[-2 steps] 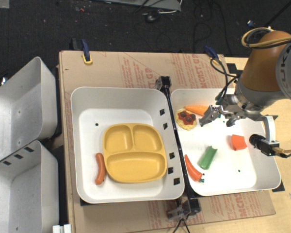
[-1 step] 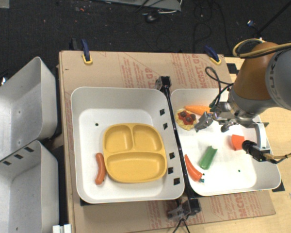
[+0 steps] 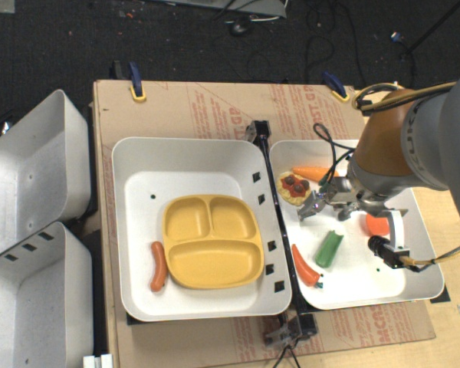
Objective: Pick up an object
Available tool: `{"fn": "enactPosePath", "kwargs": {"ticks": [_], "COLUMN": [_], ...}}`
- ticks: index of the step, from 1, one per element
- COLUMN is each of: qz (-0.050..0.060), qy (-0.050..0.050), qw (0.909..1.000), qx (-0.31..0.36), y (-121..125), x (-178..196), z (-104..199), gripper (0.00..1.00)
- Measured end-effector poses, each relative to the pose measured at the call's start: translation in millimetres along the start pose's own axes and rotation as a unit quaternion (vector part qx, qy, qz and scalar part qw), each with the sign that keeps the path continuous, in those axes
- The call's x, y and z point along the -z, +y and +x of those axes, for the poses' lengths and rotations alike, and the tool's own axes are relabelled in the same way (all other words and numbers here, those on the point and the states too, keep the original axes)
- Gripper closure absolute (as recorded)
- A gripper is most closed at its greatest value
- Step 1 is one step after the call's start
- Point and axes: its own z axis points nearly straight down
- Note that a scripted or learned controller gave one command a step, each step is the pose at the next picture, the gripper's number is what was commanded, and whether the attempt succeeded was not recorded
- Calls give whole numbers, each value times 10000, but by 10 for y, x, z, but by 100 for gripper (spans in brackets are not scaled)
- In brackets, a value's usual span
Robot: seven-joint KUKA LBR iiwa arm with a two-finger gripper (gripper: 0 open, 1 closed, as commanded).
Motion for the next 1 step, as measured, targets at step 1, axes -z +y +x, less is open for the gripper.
{"fn": "enactPosePath", "kwargs": {"ticks": [1], "qz": [-37], "qy": [-9], "qw": [10000], "qx": [-7], "y": [17], "x": [137], "z": [-5], "gripper": [100]}}
